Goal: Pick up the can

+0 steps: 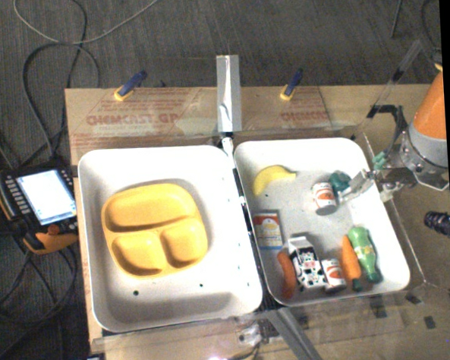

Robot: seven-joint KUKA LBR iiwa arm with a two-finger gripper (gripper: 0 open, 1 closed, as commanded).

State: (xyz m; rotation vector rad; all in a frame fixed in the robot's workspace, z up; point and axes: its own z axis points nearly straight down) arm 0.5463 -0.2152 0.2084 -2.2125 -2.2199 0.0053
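White bins [98, 221], two: one yellow tray [156, 227] left; right, one banana [270, 178], two cans [325, 196], one carrot [351, 257], one bottle [363, 252]. Gripper [356, 184] beside upper can, finger state unclear.

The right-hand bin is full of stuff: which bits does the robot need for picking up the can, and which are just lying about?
Part of the job:
- can, lying in the right bin
- gripper, beside the can

Just lying about:
- banana
- small red carton
- carrot
- green bottle
- yellow divided tray in the left bin
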